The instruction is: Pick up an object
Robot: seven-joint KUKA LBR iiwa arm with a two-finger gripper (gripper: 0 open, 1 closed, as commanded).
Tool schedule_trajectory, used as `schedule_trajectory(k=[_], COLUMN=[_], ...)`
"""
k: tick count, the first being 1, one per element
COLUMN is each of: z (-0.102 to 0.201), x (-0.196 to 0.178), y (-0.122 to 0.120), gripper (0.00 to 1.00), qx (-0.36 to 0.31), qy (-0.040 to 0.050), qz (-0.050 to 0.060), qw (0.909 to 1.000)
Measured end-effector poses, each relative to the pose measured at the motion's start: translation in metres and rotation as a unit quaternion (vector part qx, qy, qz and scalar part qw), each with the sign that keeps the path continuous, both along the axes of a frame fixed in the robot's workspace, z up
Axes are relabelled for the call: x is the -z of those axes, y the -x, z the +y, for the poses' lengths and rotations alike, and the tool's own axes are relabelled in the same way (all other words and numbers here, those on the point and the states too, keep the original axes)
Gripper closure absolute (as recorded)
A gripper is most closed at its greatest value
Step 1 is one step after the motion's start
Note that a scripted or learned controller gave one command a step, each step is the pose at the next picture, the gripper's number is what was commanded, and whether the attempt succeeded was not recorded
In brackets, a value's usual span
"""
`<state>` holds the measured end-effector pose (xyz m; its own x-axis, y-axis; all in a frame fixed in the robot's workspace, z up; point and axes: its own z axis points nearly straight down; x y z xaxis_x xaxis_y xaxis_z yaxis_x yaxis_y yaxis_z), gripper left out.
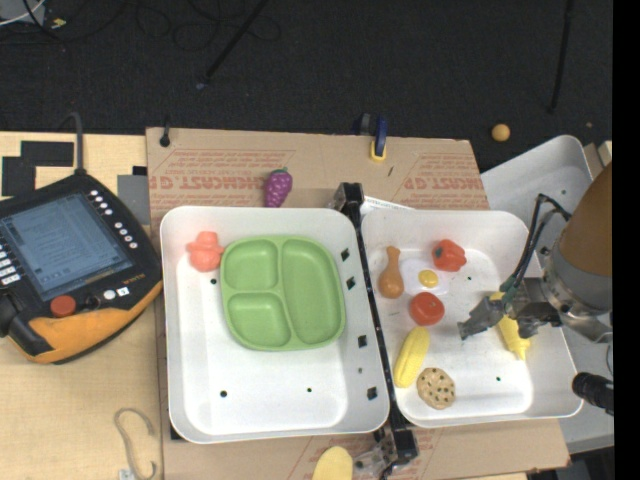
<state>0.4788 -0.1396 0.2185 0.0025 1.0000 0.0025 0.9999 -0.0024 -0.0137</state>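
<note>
A flat brown cardboard sheet [250, 163] covers the bench, bearing two shallow white plastic bins: the left bin [190, 388] and right bin [500, 393] (sides touching), plus a purple toy grape bunch [277, 187].

A grey robot arm [585, 278] carries a broad orange-brown band [600, 228] above its wrist. Thin black cables [532, 238] loop beside the band and run down to the wrist. Its pincer [492, 313] is dark grey metal, angular, with a glimpse of green wiring at the mount.
</note>
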Motion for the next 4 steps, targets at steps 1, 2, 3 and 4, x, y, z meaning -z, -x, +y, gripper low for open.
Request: schedule_trajectory(k=[1,2,3,4], z=[0.000,-0.001,-0.001,0.000], x=[-0.005,0.058,0.121,0.131], y=[-0.003,0.002,0.007,0.007], gripper=[0.00,0.00,0.00,0.00], qx=[-0.001,-0.001,-0.002,-0.001], qy=[0.0012,-0.0001,-0.0002,0.0005], qz=[-0.006,-0.003,-0.003,-0.006], qw=[1.0000,1.0000,1.0000,1.0000])
